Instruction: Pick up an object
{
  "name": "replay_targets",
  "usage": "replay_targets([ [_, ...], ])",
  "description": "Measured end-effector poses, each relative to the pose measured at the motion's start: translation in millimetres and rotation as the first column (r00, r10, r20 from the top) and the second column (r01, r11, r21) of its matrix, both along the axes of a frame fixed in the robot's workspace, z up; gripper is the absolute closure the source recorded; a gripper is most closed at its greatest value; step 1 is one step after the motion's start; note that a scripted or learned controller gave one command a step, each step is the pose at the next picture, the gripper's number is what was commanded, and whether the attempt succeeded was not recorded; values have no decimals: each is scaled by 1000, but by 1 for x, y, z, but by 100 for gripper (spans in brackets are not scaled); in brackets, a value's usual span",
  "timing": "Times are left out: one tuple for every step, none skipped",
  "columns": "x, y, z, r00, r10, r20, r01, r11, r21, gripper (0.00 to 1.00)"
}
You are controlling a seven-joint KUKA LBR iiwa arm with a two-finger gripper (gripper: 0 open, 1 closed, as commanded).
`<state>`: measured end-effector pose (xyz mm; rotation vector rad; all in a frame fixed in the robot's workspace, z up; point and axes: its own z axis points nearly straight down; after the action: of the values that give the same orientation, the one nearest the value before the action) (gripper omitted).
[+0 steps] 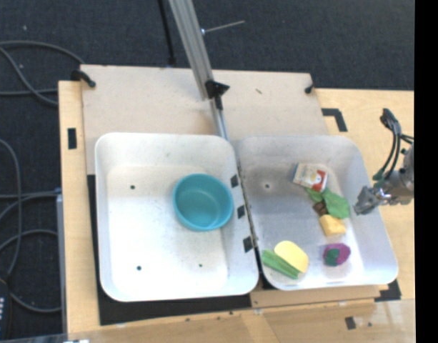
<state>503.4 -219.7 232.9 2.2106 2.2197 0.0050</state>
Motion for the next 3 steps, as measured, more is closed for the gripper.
replay_targets([
  [2,-1,54,1000,1,-1,-1,1000,1,100],
  [14,48,40,1000,2,-6,-2,1000,3,100],
  [16,96,24,1000,2,-7,-2,1000,3,100],
])
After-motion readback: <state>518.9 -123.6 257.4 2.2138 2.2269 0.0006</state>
